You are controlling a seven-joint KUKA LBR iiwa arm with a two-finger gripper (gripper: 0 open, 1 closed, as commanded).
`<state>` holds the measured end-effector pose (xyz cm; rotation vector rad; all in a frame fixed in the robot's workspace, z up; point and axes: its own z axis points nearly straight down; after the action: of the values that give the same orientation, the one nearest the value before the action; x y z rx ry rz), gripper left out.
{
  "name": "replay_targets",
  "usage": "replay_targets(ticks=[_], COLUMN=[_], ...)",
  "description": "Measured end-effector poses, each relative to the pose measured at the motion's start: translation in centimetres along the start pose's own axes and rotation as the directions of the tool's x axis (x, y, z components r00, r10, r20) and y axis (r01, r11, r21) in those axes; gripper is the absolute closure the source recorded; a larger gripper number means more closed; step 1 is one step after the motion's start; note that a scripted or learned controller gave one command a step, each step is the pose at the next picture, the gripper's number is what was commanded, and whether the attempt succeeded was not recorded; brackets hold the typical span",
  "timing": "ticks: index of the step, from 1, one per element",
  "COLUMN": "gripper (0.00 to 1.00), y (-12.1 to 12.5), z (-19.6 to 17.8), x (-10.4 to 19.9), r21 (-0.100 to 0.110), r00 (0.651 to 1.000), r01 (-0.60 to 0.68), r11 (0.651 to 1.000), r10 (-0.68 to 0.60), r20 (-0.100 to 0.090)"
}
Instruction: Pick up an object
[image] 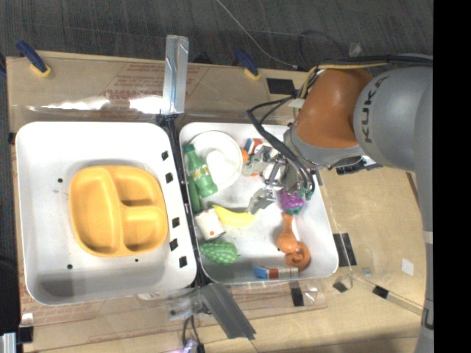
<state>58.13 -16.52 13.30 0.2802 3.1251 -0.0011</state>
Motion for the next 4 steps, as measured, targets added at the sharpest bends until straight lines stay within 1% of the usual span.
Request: replay_targets(ticks=[1, 2, 3, 4], gripper=[0.00, 0.00, 0.00, 0.00], y=[-5.0, -1.2, -4.6, -3.3], z=[4.1, 4.0, 4.0, 4.4], x=[2.0, 0.4, 1.1, -7.4], r21=[0.000, -0.001, -0.002, 0.004], r00=[0.999, 0.998, 1.000, 0.991], r01=[0.049, -0.057, 0.029, -0.133], r11=[0.999, 0.998, 1.000, 0.991], r10=[-0.049, 0.057, -0.029, 0.133], r20=[-0.003, 0.000, -0.002, -0.024])
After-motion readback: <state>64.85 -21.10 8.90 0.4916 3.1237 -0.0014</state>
